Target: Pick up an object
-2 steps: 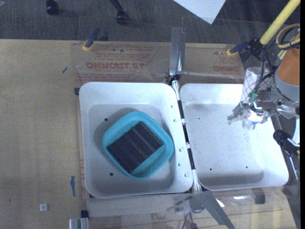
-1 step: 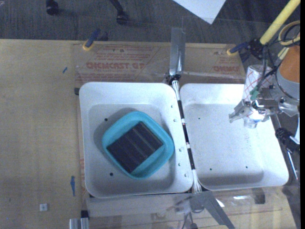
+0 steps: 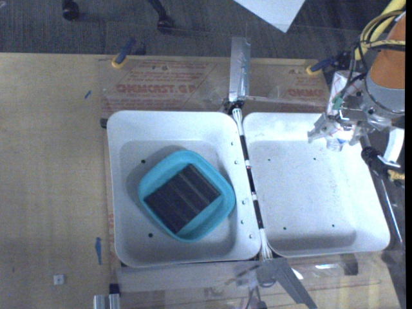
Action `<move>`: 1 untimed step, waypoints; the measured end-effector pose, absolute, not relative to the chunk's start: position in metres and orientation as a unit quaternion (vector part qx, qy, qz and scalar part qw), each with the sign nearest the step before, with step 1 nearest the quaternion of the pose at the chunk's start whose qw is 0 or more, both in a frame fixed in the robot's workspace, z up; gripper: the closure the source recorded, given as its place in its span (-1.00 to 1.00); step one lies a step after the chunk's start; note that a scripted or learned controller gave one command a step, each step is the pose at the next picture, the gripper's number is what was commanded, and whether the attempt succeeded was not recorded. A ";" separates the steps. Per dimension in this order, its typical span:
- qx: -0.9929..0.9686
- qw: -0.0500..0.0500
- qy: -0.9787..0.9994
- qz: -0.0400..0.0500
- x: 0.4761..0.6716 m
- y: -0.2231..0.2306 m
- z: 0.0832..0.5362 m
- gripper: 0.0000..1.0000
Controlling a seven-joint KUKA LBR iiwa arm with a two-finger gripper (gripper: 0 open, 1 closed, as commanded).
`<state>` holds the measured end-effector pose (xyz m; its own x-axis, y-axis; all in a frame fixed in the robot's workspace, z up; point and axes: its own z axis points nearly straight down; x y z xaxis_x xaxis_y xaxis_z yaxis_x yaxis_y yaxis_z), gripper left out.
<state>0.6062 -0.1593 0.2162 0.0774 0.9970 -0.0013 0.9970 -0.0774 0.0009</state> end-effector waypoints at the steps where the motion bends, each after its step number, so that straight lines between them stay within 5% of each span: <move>1: 0.734 0.002 0.680 0.000 0.607 -0.159 0.226 1.00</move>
